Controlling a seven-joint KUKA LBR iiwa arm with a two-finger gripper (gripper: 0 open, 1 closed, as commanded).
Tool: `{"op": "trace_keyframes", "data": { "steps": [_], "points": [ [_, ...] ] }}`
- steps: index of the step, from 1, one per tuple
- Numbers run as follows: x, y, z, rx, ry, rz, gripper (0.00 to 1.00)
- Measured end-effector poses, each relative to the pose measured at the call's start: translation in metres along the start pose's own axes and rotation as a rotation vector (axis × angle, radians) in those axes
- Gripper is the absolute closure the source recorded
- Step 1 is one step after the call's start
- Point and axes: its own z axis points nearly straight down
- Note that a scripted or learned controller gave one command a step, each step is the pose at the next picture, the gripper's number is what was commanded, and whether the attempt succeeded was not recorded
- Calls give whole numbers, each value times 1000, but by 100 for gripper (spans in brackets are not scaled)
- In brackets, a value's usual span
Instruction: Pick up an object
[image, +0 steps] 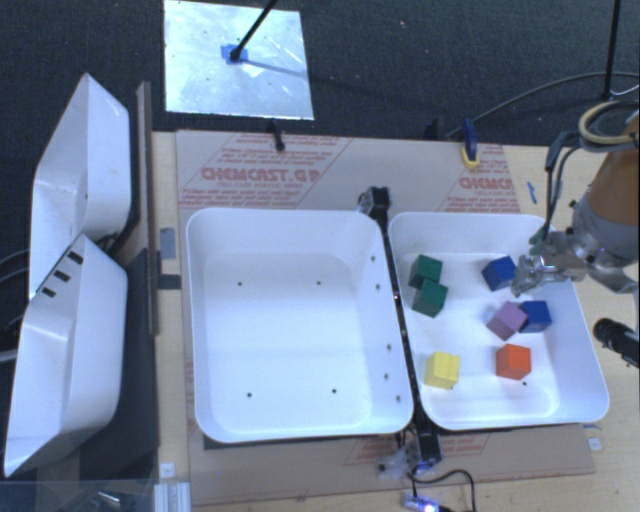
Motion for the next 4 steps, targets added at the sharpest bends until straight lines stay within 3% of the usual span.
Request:
{"op": "trace_keyframes", "data": {
  "steps": [1, 2, 4],
  "points": [
    [0, 1, -20, 2, 0, 0, 100],
    [56, 22, -22, 3, 2, -5, 100],
    [146, 35, -9, 5, 2, -4, 100]
  ]
}}
